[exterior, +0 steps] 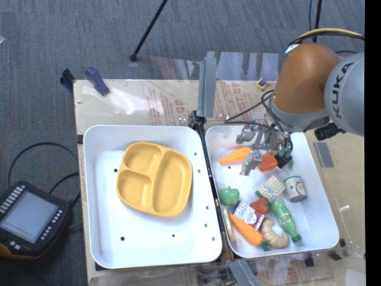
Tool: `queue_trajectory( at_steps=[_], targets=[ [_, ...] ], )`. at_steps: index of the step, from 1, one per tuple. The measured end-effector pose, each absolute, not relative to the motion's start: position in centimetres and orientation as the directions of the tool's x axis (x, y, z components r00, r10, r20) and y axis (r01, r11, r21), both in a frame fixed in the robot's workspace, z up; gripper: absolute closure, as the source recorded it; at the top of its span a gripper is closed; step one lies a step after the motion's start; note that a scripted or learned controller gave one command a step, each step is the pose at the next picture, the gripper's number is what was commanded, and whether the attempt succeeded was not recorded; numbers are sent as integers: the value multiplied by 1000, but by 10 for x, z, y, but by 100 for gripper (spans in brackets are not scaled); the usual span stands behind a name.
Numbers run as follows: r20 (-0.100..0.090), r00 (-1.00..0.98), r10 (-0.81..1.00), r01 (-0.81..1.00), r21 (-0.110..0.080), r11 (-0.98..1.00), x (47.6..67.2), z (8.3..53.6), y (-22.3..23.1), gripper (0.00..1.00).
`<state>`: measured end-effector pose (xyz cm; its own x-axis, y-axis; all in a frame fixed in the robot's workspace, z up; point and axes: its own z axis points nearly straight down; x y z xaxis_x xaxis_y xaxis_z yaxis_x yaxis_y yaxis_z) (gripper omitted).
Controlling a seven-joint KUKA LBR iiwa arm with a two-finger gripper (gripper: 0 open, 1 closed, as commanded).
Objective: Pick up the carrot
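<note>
Camera view shows two carrots in the right bin [314, 177]. The nearer carrot [235, 155] lies in the bin's upper left part, just left of the jaws [252, 154], its long axis running roughly left to right with a slight rise toward the right, thick end nearest the fingers. A second carrot [246, 230] lies at the bin's near edge beside a green bottle [284, 219], well apart from the arm. The metal fingers look spread, hanging over the first carrot's right end; nothing sits between them that I can make out. Touching or just above, I cannot tell.
</note>
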<state>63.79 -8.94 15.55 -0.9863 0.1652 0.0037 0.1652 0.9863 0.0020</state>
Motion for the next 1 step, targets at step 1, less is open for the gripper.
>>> queue_trajectory(
  at_steps=[1],
  targets=[
    [7, -999, 39, 39, 3, 999, 638, 82, -114, 0]
  ],
)
